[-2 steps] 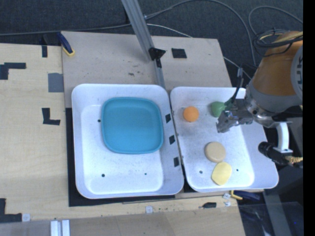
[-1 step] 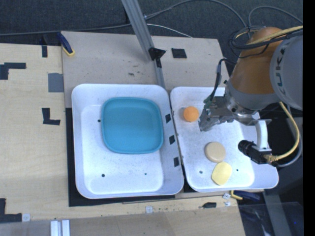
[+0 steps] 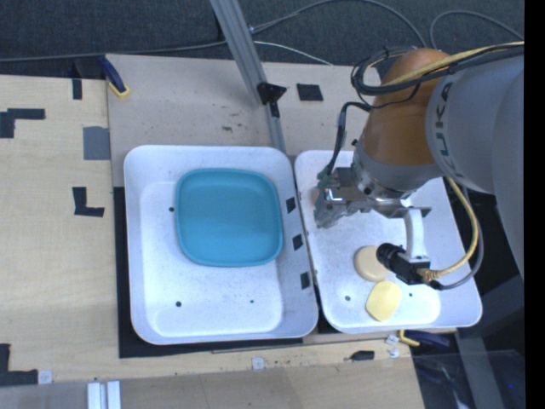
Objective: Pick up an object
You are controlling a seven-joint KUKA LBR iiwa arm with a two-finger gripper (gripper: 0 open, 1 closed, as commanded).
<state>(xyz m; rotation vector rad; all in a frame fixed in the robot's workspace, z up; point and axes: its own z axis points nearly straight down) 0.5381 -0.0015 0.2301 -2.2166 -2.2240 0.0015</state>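
Grey arm (image 3: 477, 118) with orange band enters from right of frame, reaching over right bin (image 3: 451, 313). Gripper (image 3: 328, 207) low at that bin's upper left, near divider; cannot tell its state. Two pale yellow rounded objects lie lower in right bin: one (image 3: 370, 263) mid-bin, another (image 3: 384, 300) just below it. Left bin (image 3: 153, 313) holds teal square plate (image 3: 228, 216), centre-left of frame.

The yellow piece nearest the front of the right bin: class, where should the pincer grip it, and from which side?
Probably from straight above, closing across the narrower width of the yellow piece. It lies flat and low on the bin floor, clear of the paler piece behind it, so its edges look free.
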